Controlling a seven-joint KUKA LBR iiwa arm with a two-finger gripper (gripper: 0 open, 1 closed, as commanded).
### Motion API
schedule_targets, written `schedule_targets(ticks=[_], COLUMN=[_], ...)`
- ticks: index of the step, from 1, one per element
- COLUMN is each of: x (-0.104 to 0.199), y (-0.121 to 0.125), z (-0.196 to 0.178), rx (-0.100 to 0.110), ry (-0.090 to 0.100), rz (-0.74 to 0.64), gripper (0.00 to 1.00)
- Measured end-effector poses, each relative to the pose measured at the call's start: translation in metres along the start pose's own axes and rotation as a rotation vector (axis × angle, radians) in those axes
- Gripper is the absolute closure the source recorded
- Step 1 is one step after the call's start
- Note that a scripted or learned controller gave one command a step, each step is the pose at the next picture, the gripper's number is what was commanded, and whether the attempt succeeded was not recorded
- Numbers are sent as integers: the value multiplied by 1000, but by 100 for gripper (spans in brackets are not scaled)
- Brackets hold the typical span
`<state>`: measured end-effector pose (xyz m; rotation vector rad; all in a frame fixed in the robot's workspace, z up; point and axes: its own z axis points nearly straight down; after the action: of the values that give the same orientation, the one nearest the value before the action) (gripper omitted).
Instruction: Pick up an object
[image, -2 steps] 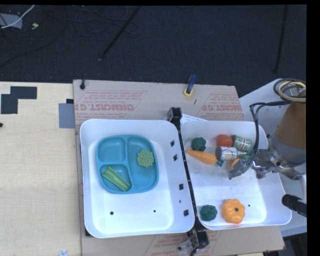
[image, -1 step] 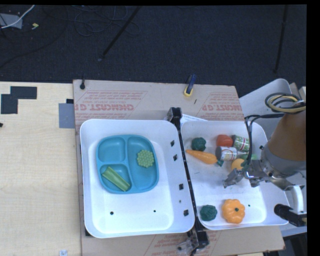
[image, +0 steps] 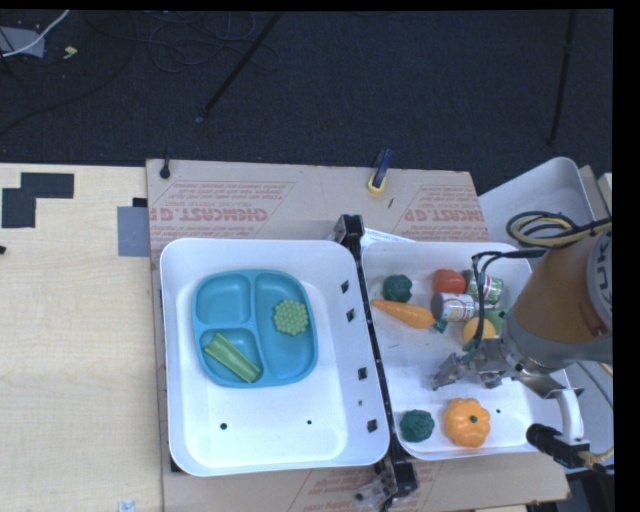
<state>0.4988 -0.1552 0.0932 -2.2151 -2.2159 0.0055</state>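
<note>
The arm (image: 560, 300) hides part of the right bin (image: 400, 262); its pincer (image: 462, 370) spreads open, gripping nothing.

We saw even, fairly bright overhead light. The white bins (image: 190, 420) were nearly washed out, with soft, short shadows inside their walls. Above the bins the floor (image: 300, 80) stayed dim. Overall detail was soft and grainy.

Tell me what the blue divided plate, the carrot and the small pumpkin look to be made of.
Blue divided plate: looks like moulded plastic, smooth, uniform colour, soft sheen. Carrot: probably plastic toy food, flat even orange. Small pumpkin: likely plastic or rubber, ribbed, even orange with a slight shine. The view is too coarse to say for certain.
</note>
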Motion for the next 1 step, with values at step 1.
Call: schedule_targets(ticks=[1], x=[-2], y=[1], z=[-13], rx=[-3], ry=[-1], rz=[6], gripper=[100])
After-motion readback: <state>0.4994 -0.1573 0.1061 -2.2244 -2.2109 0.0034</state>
